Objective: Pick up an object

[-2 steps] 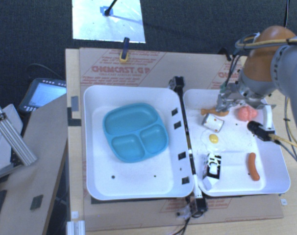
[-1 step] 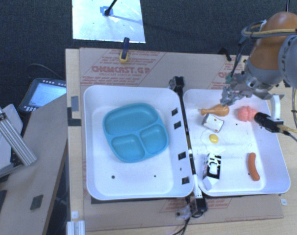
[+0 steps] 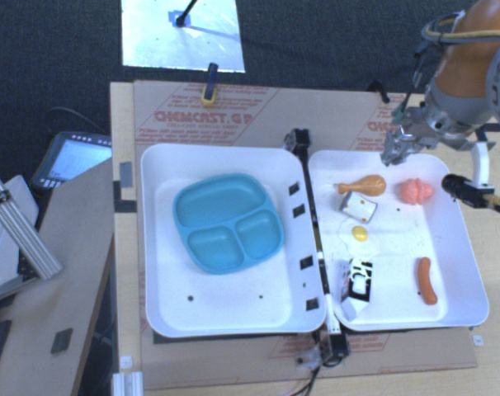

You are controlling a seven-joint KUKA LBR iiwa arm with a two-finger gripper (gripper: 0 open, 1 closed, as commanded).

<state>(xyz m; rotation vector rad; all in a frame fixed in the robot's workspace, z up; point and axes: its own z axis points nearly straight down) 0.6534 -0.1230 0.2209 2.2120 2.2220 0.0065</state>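
a chicken leg (image 3: pixel 364 186), pink lump (image 3: pixel 416 191), fried egg (image 3: pixel 360 233) and sausage (image 3: pixel 426 280) lie below the fingers (image 3: pixel 393 155).

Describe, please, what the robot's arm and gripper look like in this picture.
The arm is grey with a broad orange band above the wrist, and dark cables loop around it. It ends in a small metallic grey gripper.

The table (image 3: pixel 85 221) is light brown. A big flat cardboard sheet (image 3: pixel 233 114) lies on it. Two white bins sit side by side on the cardboard: the left bin (image 3: pixel 163 304) and the right bin (image 3: pixel 464 287).
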